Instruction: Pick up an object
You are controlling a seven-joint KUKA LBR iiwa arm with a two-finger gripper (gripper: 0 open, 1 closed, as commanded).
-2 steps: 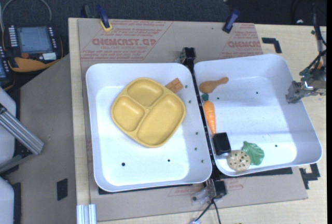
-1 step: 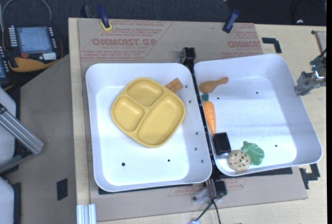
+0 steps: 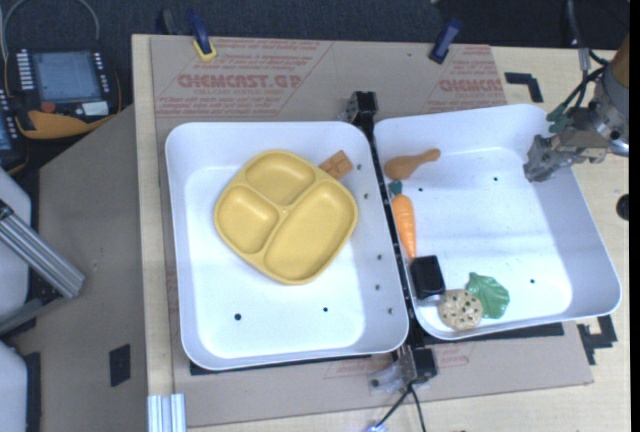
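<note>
The right bin point(image 3: 520, 220) holds an orange carrot point(image 3: 403, 224) along its left wall, a tan drumstick point(image 3: 411, 163) near its back left, a black block point(image 3: 427, 276), a speckled cookie point(image 3: 460, 309) and a green leafy piece point(image 3: 490, 294) at its front. My gripper point(image 3: 543, 163) hangs over the right bin's back right corner, far from all of these. Nothing shows between its fingers.
The left bin point(image 3: 200, 300) carries a yellow divided plate point(image 3: 286, 215) with a small brown block point(image 3: 336, 164) at its back edge. Clamps point(image 3: 362, 107) join the bins at the middle. A pendant with a screen point(image 3: 62, 80) lies off the bench at left.
</note>
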